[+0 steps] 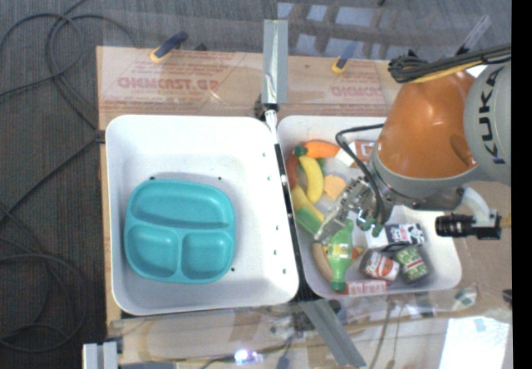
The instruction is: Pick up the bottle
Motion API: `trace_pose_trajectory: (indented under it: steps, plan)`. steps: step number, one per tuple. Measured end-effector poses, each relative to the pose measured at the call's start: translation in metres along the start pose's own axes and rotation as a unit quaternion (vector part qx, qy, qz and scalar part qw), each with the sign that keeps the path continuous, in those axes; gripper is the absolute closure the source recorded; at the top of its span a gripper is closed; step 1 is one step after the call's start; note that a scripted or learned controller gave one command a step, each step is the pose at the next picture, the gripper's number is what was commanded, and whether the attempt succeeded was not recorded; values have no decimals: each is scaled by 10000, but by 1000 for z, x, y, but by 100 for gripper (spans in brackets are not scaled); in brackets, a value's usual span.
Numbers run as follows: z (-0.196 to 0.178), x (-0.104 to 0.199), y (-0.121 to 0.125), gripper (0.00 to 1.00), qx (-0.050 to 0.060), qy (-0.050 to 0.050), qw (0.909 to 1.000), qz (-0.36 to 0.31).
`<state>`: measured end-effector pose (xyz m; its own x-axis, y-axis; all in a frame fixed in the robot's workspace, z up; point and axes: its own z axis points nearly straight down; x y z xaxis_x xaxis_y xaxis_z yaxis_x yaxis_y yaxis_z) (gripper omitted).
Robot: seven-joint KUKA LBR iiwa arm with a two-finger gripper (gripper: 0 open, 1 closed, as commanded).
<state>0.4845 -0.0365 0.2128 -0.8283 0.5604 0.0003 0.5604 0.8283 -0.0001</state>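
Observation:
A green bottle [339, 255] with a red-and-white label lies tilted in the right bin [449, 272], its base toward the bin's front edge. My gripper [356, 208] hangs just above the bottle's upper end, its metal fingers pointing down and to the left. The bottle's top lies right under the fingers; I cannot see whether they touch it. The orange wrist band covers the back of the right bin.
The right bin also holds a banana [312, 177], a carrot [320, 148], a yellow-green piece [306, 214] and small packets [397, 263]. A teal divided tray [179, 230] lies in the left bin [166, 130]. A metal bar [274, 60] stands behind the bins.

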Motion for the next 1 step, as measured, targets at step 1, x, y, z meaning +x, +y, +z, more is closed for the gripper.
trace_pose_trajectory:
  steps: [1]
  plan:
    - [-1, 35, 50, 100, 10, 2, 9742, 2258]
